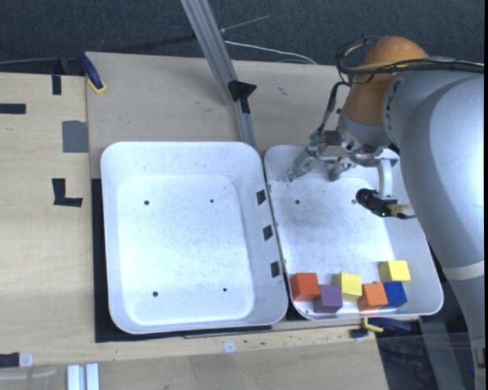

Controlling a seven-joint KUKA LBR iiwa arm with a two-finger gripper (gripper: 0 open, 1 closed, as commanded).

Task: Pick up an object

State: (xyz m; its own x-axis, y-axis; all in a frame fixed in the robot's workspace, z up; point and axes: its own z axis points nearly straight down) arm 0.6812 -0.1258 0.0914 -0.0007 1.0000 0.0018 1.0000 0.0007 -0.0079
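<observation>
Blocks (350, 289) lying clustered at right bin's (333, 218) near edge | claw (315, 167) hovering well apart at far edge, grip state unclear, carrying nothing visible

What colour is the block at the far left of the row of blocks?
Orange, seen in the camera view, in the right bin.

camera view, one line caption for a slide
Gripper at the right bin's far end, coloured blocks along its near edge.
</observation>
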